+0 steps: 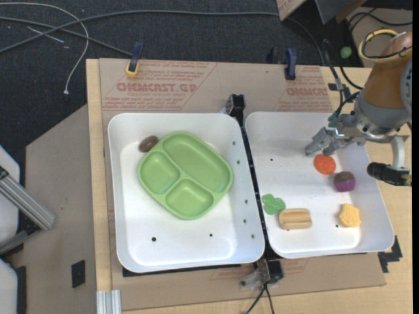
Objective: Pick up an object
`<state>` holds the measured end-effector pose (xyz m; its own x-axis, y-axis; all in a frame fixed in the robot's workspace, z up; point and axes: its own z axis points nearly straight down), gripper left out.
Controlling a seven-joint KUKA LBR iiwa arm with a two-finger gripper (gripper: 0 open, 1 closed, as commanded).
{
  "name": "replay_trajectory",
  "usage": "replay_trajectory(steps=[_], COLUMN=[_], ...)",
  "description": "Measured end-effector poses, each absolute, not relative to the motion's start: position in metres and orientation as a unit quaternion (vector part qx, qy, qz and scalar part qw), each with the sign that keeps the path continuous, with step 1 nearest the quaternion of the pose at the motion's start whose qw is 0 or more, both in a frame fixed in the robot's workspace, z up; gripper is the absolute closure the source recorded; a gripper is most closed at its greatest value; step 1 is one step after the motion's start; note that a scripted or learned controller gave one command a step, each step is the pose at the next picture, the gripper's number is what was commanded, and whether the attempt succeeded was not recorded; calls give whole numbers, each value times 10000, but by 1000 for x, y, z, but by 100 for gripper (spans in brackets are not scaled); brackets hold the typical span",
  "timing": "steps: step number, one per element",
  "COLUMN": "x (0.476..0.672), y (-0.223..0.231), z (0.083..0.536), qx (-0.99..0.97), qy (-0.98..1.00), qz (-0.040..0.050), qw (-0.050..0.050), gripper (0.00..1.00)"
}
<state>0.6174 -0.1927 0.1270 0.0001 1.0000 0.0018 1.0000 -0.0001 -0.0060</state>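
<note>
Gripper low in right bin, fingers spread wide, holding nothing. Orange ball just beside it at 6 o'clock; purple ball at 4 o'clock of that

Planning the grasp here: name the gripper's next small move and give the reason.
Probably a short descent onto the round orange-red toy. The grey two-finger gripper hangs just above it in the right white bin, nothing shows between its fingers, and the purple toy sits close beside, so drop straight down.

2 bins – 1 tray – 6 toy foods
</note>
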Motion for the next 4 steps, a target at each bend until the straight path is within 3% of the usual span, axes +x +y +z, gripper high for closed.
replay_trajectory(steps=[1, 2, 4], x=[617, 619, 630], y=[-192, -192, -198], z=[82, 97, 188], qx=[-7070, -7071, -7067], qy=[-7072, -7071, -7075], qz=[15, -5, -12], qw=[28, -6, -29], gripper=[0, 100, 100])
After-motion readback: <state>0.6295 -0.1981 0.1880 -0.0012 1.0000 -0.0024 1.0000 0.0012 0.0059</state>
